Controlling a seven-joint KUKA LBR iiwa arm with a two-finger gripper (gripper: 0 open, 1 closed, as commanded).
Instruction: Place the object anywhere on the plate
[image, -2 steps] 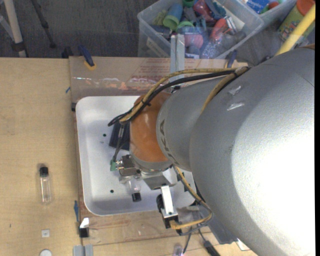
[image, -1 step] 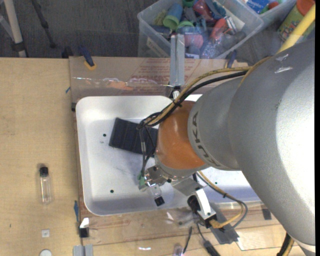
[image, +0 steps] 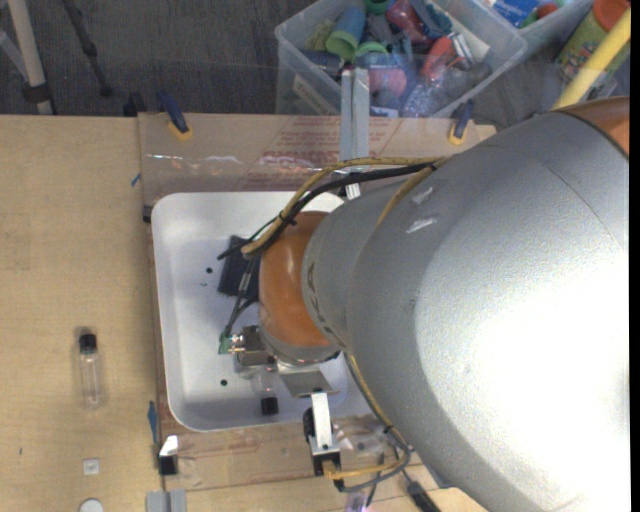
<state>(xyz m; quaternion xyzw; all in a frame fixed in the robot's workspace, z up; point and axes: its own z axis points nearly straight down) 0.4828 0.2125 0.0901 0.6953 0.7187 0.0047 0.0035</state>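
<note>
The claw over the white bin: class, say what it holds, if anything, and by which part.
It cannot be told. The grey arm with the orange band hangs over the shallow white bin and covers the claw, so no held thing can be made out.

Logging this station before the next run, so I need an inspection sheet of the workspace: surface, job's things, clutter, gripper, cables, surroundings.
Surface: wooden bench bearing a white bin; a few dark specks on the bin floor.
Job's things: nothing seen that I can call a plate or the object; the arm covers most of the bin.
Clutter: small clear vial lying on the bench left of the bin.
Gripper: hidden below the orange band, over the bin; state cannot be told.
Cables: black and yellow wires run along the arm to the wrist.
Surroundings: clear tub of colourful items behind the bench; blue clamps at the far edge.
</note>
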